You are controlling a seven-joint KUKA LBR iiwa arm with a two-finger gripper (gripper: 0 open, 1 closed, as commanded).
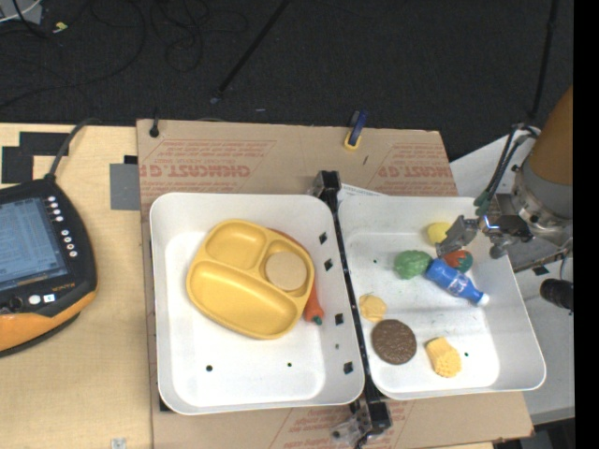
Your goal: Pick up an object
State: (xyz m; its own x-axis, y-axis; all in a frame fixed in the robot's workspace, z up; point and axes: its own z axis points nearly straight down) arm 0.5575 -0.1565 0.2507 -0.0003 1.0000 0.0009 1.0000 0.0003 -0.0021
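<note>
My gripper (479, 239) hangs over the right edge of the right bin (524, 344), its two dark fingers spread apart and open, with nothing between them. Just left of and below it lie a yellow lemon-like piece (437, 231), a small red-orange item (459, 259) and a blue bottle (455, 282) with a white cap. A green broccoli-like piece (410, 264) touches the bottle's left end. Nearer the front sit a small yellow piece (372, 307), a brown round cookie (394, 341) and a yellow corn piece (444, 357).
The left bin (187, 372) holds a yellow divided plate (245, 283) with a beige disc (286, 270) in one compartment, and an orange carrot (314, 309) by the plate's right side. A black divider (342, 279) runs between the bins. A teach pendant (37, 260) lies far left.
</note>
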